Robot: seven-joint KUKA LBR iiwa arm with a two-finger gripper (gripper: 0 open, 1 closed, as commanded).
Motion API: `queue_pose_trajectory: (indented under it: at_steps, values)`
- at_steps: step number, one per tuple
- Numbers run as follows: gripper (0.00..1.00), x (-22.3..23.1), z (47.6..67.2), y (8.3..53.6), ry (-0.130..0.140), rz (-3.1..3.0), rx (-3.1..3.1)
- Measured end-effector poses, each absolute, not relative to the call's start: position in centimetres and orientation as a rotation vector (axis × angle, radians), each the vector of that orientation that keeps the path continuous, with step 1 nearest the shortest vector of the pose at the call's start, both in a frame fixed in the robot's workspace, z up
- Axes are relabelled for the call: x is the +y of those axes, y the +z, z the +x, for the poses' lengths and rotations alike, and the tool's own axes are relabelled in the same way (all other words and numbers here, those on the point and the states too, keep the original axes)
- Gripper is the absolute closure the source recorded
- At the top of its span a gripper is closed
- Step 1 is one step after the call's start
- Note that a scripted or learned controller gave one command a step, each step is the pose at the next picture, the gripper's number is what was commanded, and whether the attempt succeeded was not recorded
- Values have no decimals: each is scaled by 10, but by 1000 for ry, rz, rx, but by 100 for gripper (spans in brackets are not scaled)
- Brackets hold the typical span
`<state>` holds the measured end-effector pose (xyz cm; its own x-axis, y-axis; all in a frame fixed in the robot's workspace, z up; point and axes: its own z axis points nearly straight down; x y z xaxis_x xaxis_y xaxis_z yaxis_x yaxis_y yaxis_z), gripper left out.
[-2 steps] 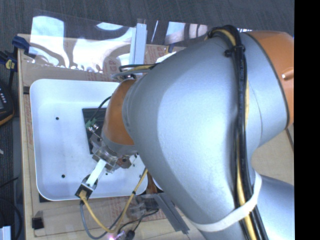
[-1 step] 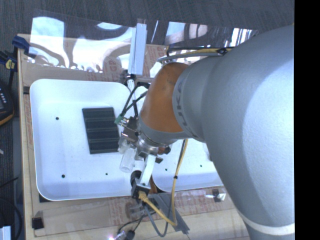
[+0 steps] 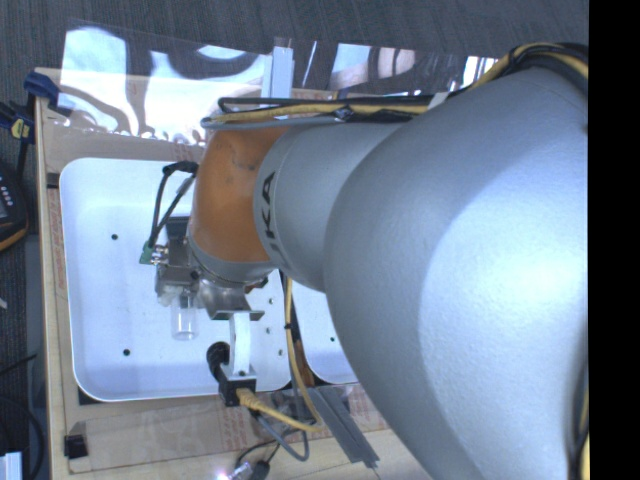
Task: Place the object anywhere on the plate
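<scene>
White bin (image 3: 90, 268) wall is seen left of the gripper (image 3: 185, 320). Whether its fingers are apart or together cannot be told. Plate and object cannot be made out. To its right, the grey arm (image 3: 430, 268) blocks the second bin (image 3: 325, 358).

We note the grey arm (image 3: 430, 268) reaching in from the right, filling much of the view, orange band (image 3: 230, 198) above the wrist, gripper (image 3: 185, 320) pointing down, black cables running along the wrist housing.
</scene>
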<state>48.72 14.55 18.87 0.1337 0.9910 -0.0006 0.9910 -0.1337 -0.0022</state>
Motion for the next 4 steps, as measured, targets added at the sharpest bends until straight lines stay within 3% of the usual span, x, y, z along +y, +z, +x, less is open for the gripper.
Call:
queue_pose_trajectory:
  at_steps: [1,2,3,4]
  values:
    - [100,145,514,90,9,-2540,-1843]
    - [100,165,519,175,7,-2822,-1373]
    - [100,66,475,190,11,-2915,-1161]
    - [100,108,527,96,-2,-3022,-848]
